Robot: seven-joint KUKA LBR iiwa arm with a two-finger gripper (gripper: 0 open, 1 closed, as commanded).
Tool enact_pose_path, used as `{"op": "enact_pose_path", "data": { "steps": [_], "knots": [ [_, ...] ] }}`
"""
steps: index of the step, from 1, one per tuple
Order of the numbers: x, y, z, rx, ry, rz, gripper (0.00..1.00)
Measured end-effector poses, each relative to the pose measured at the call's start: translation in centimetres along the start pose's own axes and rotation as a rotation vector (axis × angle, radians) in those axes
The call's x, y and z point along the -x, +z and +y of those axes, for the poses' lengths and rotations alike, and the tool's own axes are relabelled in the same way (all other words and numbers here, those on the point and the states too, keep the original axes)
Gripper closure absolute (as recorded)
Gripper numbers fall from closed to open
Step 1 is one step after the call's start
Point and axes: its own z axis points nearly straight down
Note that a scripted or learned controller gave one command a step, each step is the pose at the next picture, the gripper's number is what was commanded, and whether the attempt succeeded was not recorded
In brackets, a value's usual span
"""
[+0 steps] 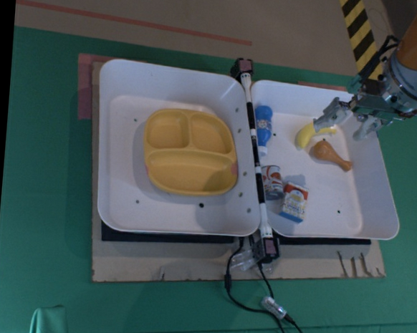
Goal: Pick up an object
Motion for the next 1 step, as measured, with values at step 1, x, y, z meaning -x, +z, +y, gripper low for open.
{"op": "enact_pose_path", "data": {
  "steps": [1],
  "knots": [
    [3.75,15.50,0.47,0.005,0.000,-0.003,0.00]
  ]
}}
